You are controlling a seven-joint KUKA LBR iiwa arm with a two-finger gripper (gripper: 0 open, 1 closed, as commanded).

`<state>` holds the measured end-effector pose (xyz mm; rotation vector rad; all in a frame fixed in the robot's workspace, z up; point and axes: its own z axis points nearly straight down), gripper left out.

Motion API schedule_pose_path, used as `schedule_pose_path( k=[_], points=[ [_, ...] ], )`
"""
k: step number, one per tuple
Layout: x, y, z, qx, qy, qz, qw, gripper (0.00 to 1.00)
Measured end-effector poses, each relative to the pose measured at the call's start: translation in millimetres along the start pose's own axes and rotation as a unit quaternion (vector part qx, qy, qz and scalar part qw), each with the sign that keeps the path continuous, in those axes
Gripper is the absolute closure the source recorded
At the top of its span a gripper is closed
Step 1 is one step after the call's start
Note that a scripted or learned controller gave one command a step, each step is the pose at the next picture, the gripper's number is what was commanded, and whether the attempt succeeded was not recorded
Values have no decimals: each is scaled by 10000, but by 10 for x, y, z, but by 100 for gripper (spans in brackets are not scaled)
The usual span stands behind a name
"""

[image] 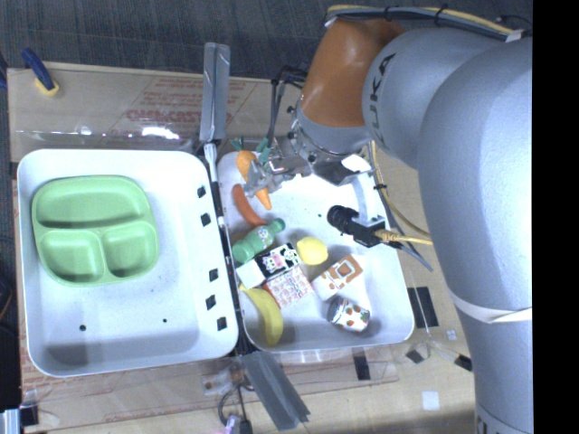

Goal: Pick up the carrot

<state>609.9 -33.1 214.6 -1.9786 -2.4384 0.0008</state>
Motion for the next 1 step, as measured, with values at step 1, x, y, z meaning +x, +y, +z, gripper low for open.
schedule_pose_path(
  k=[1],
  points=[
    [-177, 271, 24, -6, -11, -1408, 9900, 100]
  ],
)
